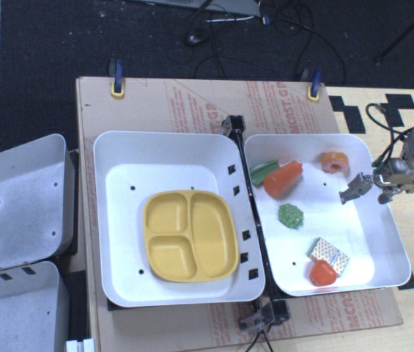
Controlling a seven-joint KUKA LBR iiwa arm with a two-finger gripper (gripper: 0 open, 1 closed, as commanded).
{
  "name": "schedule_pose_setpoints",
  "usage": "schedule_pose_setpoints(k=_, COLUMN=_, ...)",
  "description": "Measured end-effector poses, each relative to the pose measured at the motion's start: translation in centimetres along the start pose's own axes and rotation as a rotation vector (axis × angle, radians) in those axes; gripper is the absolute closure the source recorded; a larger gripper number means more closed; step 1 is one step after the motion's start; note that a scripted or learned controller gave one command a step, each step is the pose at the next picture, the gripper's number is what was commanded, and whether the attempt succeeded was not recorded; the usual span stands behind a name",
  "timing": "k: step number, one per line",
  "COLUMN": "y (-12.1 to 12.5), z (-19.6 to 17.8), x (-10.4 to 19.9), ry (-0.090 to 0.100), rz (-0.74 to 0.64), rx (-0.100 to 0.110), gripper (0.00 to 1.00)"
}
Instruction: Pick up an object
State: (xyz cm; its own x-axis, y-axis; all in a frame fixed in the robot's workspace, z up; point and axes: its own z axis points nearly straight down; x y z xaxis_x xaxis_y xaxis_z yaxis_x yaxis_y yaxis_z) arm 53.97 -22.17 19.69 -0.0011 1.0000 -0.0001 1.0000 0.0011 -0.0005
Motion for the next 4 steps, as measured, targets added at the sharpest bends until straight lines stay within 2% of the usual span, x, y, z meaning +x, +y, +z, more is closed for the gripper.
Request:
schedule_pose_setpoints(k=2, y=-0.9, z=10.2, x=0.7, ry=0.002, rz=0.002, rx=0.004, gripper=0.0)
schedule_pose_setpoints(k=3, y=-0.8, z=8.9, x=0.6, ry=0.0, rz=0.002, rx=-0.001, gripper=1.0)
schedule_pose_setpoints(k=4, y=-0.5, z=2.7, x=1.0, ry=-0.002, rz=-0.002, rx=-0.005, gripper=1.0)
